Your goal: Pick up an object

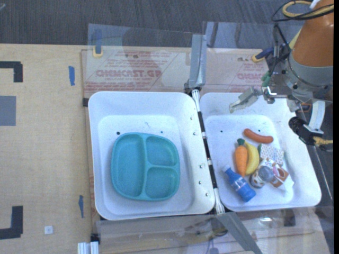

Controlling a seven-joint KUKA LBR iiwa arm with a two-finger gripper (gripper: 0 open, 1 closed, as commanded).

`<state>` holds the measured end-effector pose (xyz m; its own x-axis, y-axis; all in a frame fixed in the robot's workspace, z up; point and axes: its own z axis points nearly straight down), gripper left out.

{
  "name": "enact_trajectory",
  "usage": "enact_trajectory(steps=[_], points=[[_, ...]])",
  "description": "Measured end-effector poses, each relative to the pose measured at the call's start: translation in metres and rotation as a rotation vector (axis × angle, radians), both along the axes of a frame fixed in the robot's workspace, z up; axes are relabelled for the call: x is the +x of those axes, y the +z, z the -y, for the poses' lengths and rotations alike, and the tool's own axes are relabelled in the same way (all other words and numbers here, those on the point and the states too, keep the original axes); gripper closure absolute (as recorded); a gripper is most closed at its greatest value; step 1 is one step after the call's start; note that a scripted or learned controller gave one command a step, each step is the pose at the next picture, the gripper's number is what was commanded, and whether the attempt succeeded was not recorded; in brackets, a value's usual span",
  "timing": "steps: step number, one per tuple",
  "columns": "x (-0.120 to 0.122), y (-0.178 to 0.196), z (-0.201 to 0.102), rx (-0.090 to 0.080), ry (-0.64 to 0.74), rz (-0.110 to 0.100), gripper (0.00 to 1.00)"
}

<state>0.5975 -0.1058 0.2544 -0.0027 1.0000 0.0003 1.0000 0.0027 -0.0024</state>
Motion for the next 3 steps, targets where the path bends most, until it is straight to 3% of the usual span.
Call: enact_trajectory(steps=[1, 2, 3], points=[[-0.030, -0.084, 0.046, 0.000, 0.118, 0.002, 0.00], [-0.042, -0.170, 0.036, -0.001, 0.098, 0.005, 0.00], [-0.042, -0.160, 0.040, -0.003, 0.089, 0.007, 1.00]])
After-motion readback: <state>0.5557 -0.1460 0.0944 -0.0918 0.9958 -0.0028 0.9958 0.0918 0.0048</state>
